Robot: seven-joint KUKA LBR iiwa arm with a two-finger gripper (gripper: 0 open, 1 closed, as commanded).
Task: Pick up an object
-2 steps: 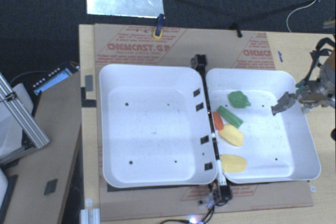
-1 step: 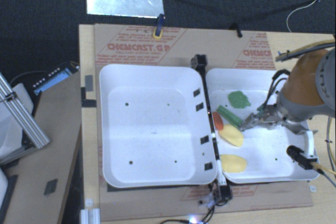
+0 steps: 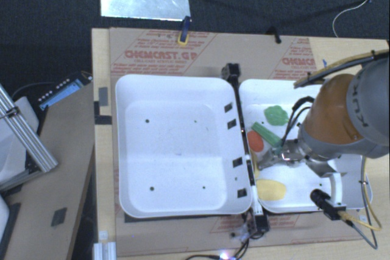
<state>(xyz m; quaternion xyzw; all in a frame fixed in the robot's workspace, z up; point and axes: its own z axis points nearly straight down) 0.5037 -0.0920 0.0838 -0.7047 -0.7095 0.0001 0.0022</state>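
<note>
From above, we see the metallic gripper (image 3: 268,159) low in the right bin (image 3: 304,192), its fingers spread, gripping nothing. Nearby lie a rounded red-orange object (image 3: 255,142), a flat green bar (image 3: 265,133), a crumpled green piece (image 3: 276,114) and a smooth yellow oval (image 3: 272,190).

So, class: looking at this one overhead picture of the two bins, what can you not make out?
- Right-hand white bin: its far right part, hidden in the camera view by the grey and orange arm.
- Long green block: its lower end, covered by the gripper.
- Jaws: too blurred to tell open or shut.
</note>
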